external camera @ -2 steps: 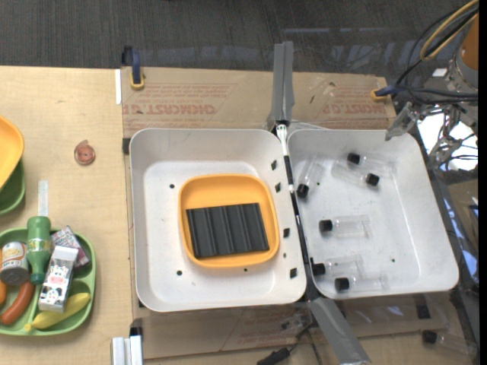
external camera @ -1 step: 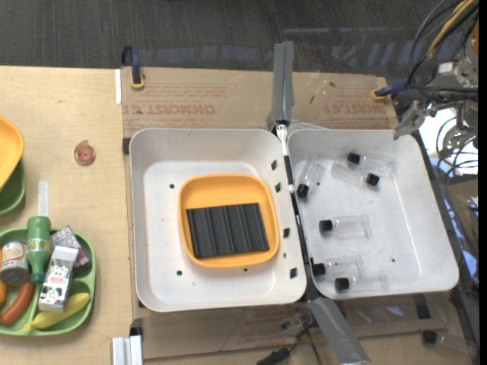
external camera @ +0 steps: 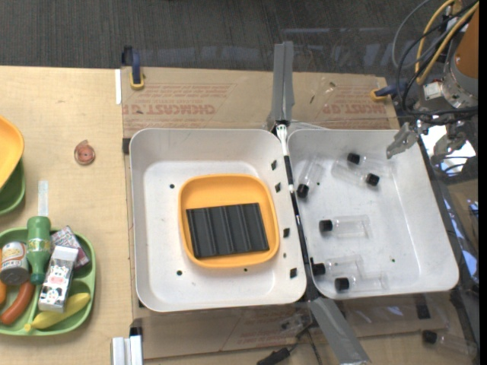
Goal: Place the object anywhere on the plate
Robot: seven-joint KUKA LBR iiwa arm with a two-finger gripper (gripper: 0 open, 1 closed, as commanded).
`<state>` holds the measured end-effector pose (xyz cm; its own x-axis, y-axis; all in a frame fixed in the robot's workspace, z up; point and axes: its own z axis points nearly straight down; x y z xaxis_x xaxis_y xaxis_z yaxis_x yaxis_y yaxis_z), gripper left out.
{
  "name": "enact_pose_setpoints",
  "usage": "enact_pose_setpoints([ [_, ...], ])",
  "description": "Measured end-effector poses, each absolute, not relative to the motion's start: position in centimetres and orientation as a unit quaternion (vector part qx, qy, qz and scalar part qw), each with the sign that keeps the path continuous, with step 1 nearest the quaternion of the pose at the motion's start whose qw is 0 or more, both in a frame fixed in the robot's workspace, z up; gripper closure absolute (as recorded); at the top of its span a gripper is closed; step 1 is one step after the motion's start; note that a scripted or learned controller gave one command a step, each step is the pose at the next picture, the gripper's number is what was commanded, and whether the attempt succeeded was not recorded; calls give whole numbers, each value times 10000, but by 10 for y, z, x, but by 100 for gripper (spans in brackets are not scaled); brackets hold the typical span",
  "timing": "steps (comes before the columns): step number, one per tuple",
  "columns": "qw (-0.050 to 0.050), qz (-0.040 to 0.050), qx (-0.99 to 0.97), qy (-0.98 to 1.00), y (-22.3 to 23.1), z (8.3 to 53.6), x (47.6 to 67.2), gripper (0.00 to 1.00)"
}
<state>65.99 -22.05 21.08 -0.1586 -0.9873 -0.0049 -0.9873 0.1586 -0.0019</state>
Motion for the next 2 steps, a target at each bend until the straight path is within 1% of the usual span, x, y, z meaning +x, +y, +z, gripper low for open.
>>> enact_pose_setpoints([
  [1, 33, -2, -7077, 7065, -221, 251, 660, 0],
  [2, 26, 11, -8153, 5790, -199, 215, 659, 0],
])
